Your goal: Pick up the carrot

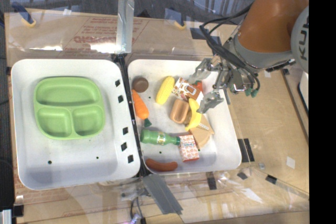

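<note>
— Sausage (161, 166) is the thing nearest the camera, yes? It lies at the near edge of the right bin (229, 140).

— Yes, and just behind it I see the green bottle (159, 138) and a small red carton (189, 147). But my task is the carrot (140, 105). It lies along the left wall of the right bin, orange, with its green end toward the near edge, between the brown round piece (140, 84) and the bottle.

— And where are you now?

— My gripper (206, 86) hovers over the far right part of the same bin, near the corn (165, 89) and the patterned cup (183, 88). My fingers (210, 102) are spread apart and nothing is between them.

— So you hold nothing?

— Nothing. I judge that I am in the approach step; the grasp is not yet begun. The carrot is well apart from me, across the corn and the tan piece (179, 110).

— What does the next move ask for?

— I think I must travel toward the left wall, turn my fingers across the narrow width of the carrot, and descend. The wall is just beside it, so one finger has little room there. The left bin carries a green tray (69, 107); I do not need it.
</note>
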`<state>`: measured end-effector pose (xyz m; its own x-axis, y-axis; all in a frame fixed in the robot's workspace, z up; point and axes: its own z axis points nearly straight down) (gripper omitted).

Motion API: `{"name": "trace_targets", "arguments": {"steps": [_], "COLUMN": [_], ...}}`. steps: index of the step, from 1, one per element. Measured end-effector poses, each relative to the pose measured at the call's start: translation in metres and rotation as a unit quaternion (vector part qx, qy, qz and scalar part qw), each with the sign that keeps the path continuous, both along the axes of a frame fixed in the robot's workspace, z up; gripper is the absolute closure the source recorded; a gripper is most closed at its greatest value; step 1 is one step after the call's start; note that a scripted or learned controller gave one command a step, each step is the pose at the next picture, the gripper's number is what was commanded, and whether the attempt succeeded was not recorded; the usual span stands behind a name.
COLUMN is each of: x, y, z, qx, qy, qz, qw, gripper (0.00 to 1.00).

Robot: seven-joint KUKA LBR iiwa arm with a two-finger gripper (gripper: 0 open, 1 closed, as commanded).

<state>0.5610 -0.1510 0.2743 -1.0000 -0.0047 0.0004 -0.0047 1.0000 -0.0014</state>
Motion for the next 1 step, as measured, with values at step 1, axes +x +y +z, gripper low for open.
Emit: {"name": "trace_targets", "arguments": {"steps": [1], "x": [0.0161], "y": [0.0602], "z": [-0.1535], "qx": [0.0029], "qy": [0.005], "qz": [0.043], "qw": [0.9991], "gripper": [0.0]}}
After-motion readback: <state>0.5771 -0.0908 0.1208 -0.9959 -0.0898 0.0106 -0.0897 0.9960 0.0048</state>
